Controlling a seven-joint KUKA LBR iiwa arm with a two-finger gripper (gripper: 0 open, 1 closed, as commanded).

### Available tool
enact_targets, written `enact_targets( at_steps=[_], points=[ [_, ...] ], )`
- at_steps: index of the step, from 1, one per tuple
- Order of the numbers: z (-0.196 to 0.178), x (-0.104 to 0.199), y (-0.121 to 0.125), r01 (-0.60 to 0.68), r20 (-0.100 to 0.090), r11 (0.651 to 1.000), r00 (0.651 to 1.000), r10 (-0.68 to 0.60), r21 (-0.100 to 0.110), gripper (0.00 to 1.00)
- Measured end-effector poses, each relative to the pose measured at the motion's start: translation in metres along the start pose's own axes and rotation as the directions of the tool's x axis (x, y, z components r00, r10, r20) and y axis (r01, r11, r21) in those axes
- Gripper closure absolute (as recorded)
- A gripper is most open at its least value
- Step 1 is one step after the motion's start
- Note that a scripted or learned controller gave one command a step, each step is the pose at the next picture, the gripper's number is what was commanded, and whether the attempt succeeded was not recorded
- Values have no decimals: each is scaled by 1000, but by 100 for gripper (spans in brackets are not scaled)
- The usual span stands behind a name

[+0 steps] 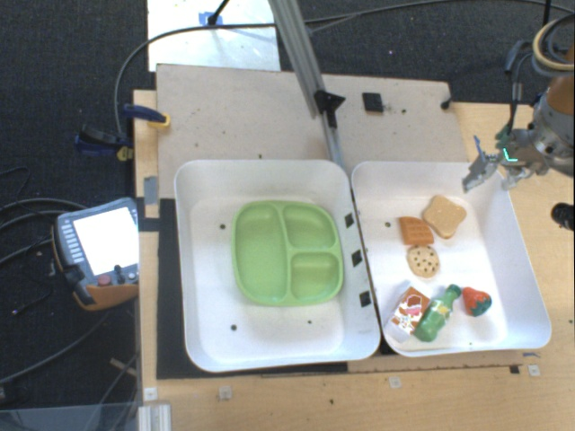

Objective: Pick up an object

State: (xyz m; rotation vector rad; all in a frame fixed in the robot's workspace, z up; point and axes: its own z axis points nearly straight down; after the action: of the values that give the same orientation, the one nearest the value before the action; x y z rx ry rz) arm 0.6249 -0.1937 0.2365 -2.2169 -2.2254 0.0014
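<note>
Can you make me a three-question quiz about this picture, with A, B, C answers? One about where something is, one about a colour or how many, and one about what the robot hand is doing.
1. Where is the green tray?
A. Left bin
B. Right bin
C. On the floor

2. What colour is the bottle?
A. Blue
B. Green
C. Yellow

3. What is between the gripper fingers?
A. The toast
B. The cookie
C. Nothing

Answers:
1. A, the tray lies flat in the left bin.
2. B, it lies green beside the strawberry.
3. C, the gripper hovers at the right bin's top corner, while the toast and cookie lie on the bin floor.
</note>
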Motion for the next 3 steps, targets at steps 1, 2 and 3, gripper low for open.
enact_targets(
  at_steps=[1,2,3],
  points=[
    [-2,0,1,1,1,1000,1000,-1,-3,0],
    [39,1,2,-1,1,1000,1000,1,-2,0],
    [84,1,12,3,1,1000,1000,-3,-3,0]
  ],
)
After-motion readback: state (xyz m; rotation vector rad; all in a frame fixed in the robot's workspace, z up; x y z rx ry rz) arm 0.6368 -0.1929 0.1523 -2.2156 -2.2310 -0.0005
